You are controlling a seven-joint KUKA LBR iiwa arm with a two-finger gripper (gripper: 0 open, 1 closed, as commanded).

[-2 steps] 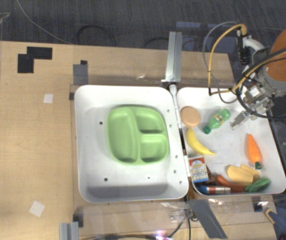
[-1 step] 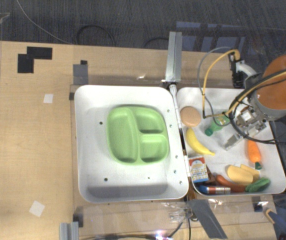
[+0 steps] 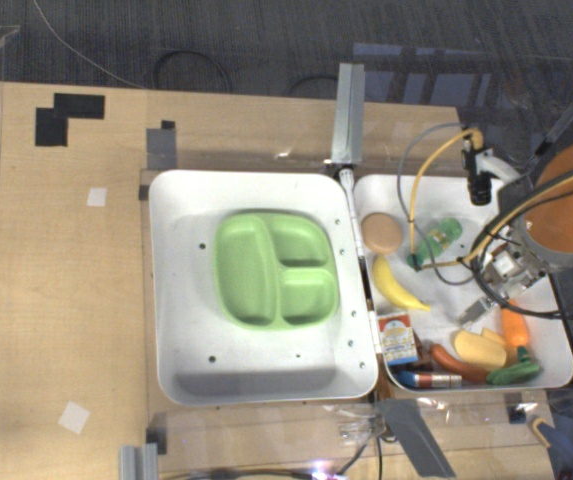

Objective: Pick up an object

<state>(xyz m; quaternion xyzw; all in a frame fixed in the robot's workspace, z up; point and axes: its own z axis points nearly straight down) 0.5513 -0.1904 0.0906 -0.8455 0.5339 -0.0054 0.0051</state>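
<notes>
Here: arm over the right bin

The end effector (image 3: 486, 303) hangs above the right bin (image 3: 566, 368) near its right edge; whether it is open or closed cannot be told. A banana (image 3: 398, 286) lies mid-bin, a carrot (image 3: 515, 328) by the right edge. The left bin (image 3: 176, 368) holds a green tray (image 3: 271, 268).

1. A pale wooden counter (image 3: 56, 298) spreads out well to the tool's left.
2. Dark grey carpeted floor (image 3: 216, 18) runs along the far edge.
3. Black square markings (image 3: 66, 116) sit on the counter's far-left corner.
4. Light is even.
</notes>
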